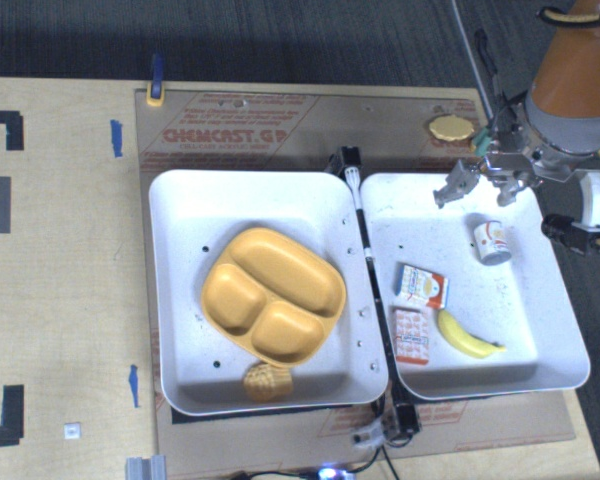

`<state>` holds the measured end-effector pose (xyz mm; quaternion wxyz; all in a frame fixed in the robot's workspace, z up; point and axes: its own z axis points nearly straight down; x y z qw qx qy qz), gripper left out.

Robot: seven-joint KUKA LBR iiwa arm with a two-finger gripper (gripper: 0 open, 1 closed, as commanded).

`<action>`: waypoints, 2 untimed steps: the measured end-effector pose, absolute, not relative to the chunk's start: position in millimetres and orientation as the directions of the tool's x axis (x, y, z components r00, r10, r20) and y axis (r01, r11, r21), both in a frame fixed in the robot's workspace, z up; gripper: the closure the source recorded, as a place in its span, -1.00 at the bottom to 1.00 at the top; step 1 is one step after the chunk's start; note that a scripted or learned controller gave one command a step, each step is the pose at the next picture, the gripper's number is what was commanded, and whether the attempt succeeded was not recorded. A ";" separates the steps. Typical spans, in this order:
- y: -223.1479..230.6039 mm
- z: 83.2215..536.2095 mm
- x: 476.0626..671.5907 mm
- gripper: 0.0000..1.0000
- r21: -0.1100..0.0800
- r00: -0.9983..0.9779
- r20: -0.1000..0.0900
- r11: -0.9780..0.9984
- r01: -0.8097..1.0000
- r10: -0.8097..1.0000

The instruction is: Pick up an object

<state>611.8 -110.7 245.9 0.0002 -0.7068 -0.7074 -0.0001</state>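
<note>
My gripper hovers over the far part of the right bin, fingers spread open with nothing between them. Just in front of it a small white can lies on its side. Nearer the bin's left wall sit a white and orange carton and, below it, a red and white box. A yellow banana lies at the front, beside the box. The grey arm with its orange band enters from the upper right.
The left bin holds a yellow divided plate and a tan bread-like piece at its front wall. A round yellow disc lies on the board behind the right bin. A black divider runs between the bins.
</note>
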 end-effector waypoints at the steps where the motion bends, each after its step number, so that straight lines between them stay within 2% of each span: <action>1: -150.3 85.7 582.1 -1.00 0.002 0.000 -0.001 0.000 1.000 1.000; 2: -122.3 85.7 532.1 -1.00 0.003 0.001 0.000 -0.001 1.000 1.000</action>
